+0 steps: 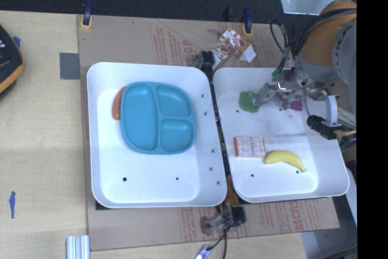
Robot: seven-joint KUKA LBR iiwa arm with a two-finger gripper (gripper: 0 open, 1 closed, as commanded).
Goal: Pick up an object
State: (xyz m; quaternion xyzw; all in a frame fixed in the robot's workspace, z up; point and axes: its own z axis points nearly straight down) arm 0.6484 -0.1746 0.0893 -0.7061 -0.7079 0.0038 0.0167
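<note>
Your jaws (262, 99) sit low in the right bin (327, 182), touching the green object (247, 100); you cannot tell their state. The banana (285, 159) lies nearer you, beside the red-patterned packet (250, 146).

Red print on the cardboard sheet (182, 39) and the small packet (250, 146) is unreadable.

Left bin (103, 130): divided plate (157, 117) centre. Right bin (327, 182): leafy item (247, 100) far left, packet (250, 146) near, banana (285, 159) right of packet.
</note>
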